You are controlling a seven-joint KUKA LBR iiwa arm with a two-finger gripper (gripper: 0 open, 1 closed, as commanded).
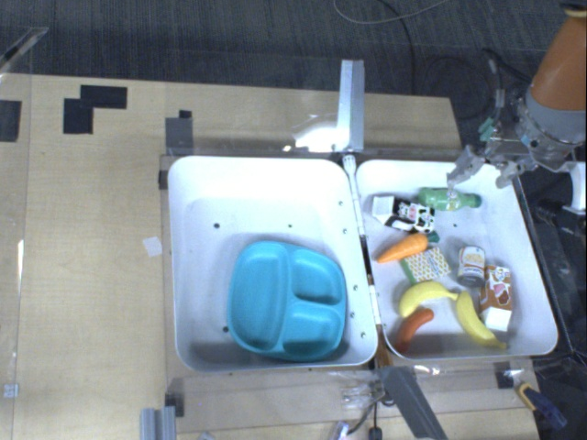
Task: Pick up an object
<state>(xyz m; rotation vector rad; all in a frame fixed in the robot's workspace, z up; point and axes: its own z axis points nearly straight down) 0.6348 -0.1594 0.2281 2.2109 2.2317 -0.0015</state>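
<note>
My gripper (483, 169) hovers over the back right corner of the right bin (541, 337), its two fingers spread open with nothing between them. Just below and left of it a green bottle (449, 199) lies on its side. Further toward the front lie a black-and-white packet (404, 212), a carrot (404, 247), a patterned pad (426, 266), a small can (471, 264), a brown carton (496, 287), a banana (459, 305) and a red sausage (415, 325).
In the left bin (193, 209) sits a blue divided plate (287, 298) toward the front. A metal post (351, 108) stands behind the wall shared by the two bins. The arm's orange band (559, 71) rises at the right edge.
</note>
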